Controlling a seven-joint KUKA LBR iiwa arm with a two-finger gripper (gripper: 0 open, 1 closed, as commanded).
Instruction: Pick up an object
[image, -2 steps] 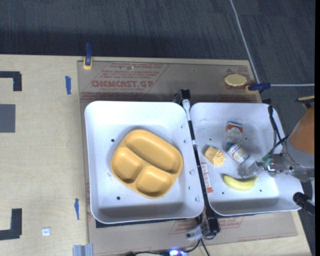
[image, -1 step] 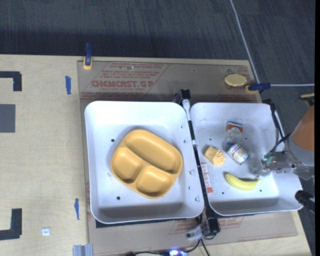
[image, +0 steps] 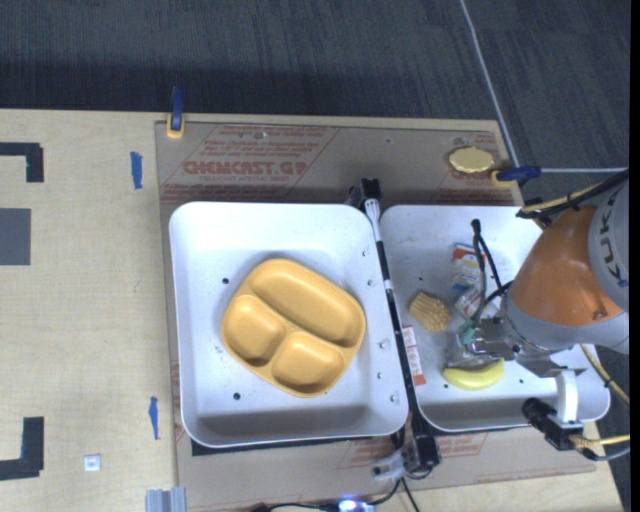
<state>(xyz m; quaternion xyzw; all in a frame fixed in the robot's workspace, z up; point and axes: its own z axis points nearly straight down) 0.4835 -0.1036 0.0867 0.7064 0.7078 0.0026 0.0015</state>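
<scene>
In the right bin (image: 560, 408), a ridged yellow corn cob (image: 431, 311) lies near the divider, a smooth yellow banana (image: 474, 377) curves just beneath the gripper (image: 478, 343), and a small colourful packet (image: 466, 262) sits further back — all crowded into the bin's left half. The gripper hangs low over the banana; whether it is open or closed cannot be told. The left bin (image: 200, 240) holds a glossy yellow three-part tray (image: 291, 326), with bare white floor around it — roomy near the rim.

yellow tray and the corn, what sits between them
In the camera view, the yellow tray lies in the left bin and the corn in the right bin. Between them: bare white bin floor and the two bins' adjoining rims.
</scene>
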